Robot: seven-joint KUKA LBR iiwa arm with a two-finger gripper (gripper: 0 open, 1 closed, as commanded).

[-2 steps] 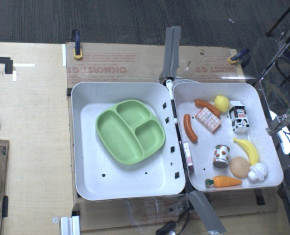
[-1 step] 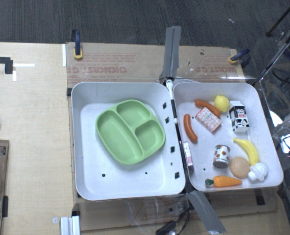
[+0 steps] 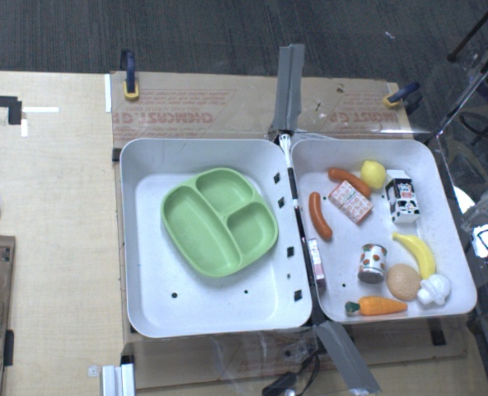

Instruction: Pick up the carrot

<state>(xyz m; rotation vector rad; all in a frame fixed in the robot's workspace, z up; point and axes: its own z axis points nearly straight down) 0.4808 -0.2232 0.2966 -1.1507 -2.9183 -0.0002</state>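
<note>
So the carrot (image 3: 378, 306) is lying flat near the front wall of the right bin (image 3: 442, 167), green top pointing toward the divider side. Taking the carrot as the anchor: a round tan bun-looking thing (image 3: 403, 281) sits just behind it, nearly touching, a small can (image 3: 373, 263) is just behind and a bit toward the divider, and a white mushroom-ish lump (image 3: 434, 289) is off its fat end. The banana (image 3: 418, 252) is farther back behind the bun.

Can't say anything about the claw, no part of the arm gives me a read on it, so can't tell.

What I'd worry about: the carrot is hugging the bin wall, so one side of the grab could hit the rim. Come in the other way and it probably bumps the bun, or grabs it instead. It's also tapered and likely slippery.
</note>
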